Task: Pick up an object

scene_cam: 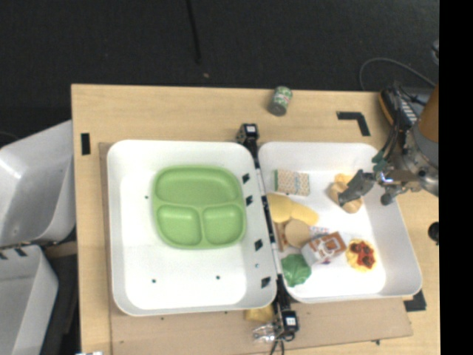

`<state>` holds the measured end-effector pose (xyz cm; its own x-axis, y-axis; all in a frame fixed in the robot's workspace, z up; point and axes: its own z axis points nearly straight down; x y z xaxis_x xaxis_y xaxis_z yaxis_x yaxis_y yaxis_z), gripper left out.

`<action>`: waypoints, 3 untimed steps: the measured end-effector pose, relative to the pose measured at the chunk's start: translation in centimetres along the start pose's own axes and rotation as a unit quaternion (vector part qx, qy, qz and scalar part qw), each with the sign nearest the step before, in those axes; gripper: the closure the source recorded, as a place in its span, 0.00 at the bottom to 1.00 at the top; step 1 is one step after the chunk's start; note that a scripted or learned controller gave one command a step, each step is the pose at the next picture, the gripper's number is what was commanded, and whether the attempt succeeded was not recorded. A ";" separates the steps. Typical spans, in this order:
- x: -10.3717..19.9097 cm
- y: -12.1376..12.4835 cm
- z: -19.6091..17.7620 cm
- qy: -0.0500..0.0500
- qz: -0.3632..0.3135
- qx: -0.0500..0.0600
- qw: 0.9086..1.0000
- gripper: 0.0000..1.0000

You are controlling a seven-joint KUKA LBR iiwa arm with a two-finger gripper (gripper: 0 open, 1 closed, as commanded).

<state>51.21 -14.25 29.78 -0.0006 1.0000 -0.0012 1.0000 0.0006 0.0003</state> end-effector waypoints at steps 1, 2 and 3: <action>7.7 -2.2 -1.1 0.001 -0.004 0.000 1.000 0.00; 7.1 -2.1 -2.1 0.000 0.000 -0.002 1.000 1.00; 16.2 -2.1 -12.9 0.002 -0.006 -0.007 1.000 1.00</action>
